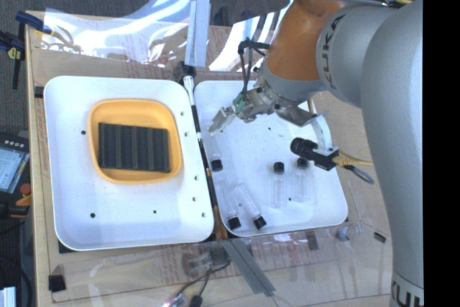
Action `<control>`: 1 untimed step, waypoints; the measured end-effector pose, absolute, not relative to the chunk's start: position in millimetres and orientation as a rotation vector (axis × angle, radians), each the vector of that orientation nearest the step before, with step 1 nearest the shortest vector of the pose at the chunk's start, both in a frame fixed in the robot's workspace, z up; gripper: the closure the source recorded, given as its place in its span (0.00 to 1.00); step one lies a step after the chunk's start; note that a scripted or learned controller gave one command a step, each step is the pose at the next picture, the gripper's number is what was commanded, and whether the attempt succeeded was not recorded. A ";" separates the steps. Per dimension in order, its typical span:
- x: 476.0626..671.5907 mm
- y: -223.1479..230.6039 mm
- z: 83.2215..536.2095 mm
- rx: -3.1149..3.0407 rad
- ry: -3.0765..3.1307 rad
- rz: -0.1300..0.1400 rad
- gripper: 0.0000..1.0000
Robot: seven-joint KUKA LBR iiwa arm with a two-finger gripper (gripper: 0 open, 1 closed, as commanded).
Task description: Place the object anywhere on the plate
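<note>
progress: not started | my gripper (219, 122) over right bin (327, 216), can't tell jaw state | clear vials (244, 206) lie in that bin | yellow plate (129, 115) in left bin holds only its dark ribbed insert (135, 147)

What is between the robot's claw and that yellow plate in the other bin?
In the camera view, the rims where the two bins meet lie between the gripper and the yellow plate, plus bare white bin floor.
</note>
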State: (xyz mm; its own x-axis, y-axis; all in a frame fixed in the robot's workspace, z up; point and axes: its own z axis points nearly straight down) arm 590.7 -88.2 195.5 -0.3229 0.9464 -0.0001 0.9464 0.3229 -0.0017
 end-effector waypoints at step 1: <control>621.9 -0.2 191.8 -1.686 -2.650 0.001 0.00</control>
